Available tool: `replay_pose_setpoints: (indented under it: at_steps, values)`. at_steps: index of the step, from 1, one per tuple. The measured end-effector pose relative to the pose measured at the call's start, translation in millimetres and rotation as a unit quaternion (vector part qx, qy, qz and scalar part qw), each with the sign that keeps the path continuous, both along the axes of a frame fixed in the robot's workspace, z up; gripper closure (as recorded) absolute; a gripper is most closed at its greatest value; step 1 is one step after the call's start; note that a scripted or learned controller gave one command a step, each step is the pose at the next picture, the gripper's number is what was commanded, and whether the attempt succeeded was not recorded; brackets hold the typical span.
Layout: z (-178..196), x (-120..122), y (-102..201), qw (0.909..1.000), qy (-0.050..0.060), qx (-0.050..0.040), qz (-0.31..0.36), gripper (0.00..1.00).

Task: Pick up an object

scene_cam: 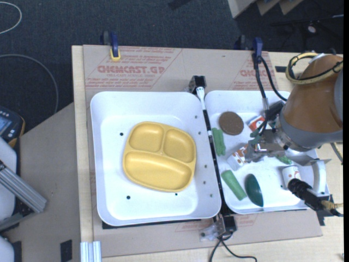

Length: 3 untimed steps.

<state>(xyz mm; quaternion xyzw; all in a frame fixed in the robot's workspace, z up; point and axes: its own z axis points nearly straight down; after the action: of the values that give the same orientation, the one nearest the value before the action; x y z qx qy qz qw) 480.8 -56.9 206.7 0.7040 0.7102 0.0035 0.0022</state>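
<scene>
A cardboard-topped bench (163,64) stands on dark carpet and carries two shallow white bins side by side. The left bin (109,124) contains a yellow divided plate (160,156) with three compartments, lying flat near its middle. The right bin (240,201) contains several small things: a brown disc (231,123) near the far side, a light green stick (218,142) by the dividing wall, a second green stick (233,183) nearer the front, and a dark green oval piece (253,189) just beside it. A small red-and-white item (239,157) lies between them, touching or just under the gripper. The arm (315,108) reaches in from the right, its orange band bulking over the right bin, wrist angled down toward the bin floor. The gripper (256,149) sits low among the clutter; how its jaws are set cannot be told from here. This looks like the reaching or closing step of a pick, with nothing visibly held. Next comes a firm close on one item, then a straight lift.
</scene>
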Motion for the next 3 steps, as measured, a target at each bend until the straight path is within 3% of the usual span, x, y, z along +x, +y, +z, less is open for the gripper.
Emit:
replay_pose_setpoints:
  at_steps: [1, 2, 3]
  values:
    - [6.0, -0.5, -4.7, 1.0, 0.002, -0.0016, -0.004, 1.0]
    - [115.9, 0.2, 104.1, 1.0, -0.003, 0.0017, 0.003, 1.0]
    - [54.7, -2.5, 54.7, 0.9999, 0.008, -0.0016, -0.007, 1.0]
